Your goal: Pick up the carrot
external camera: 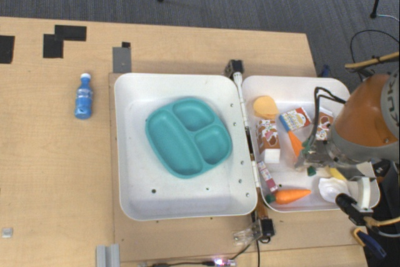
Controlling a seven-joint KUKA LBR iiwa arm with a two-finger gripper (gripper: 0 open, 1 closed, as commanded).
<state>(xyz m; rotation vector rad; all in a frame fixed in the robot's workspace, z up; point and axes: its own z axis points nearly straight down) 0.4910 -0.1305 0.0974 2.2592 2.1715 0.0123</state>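
Note:
An orange carrot [292, 196] with a green end lies along the front wall of the right bin [300, 85]. A second slim orange carrot-like piece [294, 143] lies in the middle of that bin. It points toward the gripper [307, 157], which hangs low over the bin's centre just right of this piece. The grey arm with its orange band [369, 115] covers the bin's right part. The front carrot sits apart from the gripper, below and left of it.
The right bin also holds a yellow-orange round fruit [265, 107], a small red-and-white carton [295, 118], a brown packet [268, 133], a white cube [272, 156] and a white object [330, 187]. A teal divided plate [189, 136] lies in the left bin. A blue bottle [84, 97] lies on the bench.

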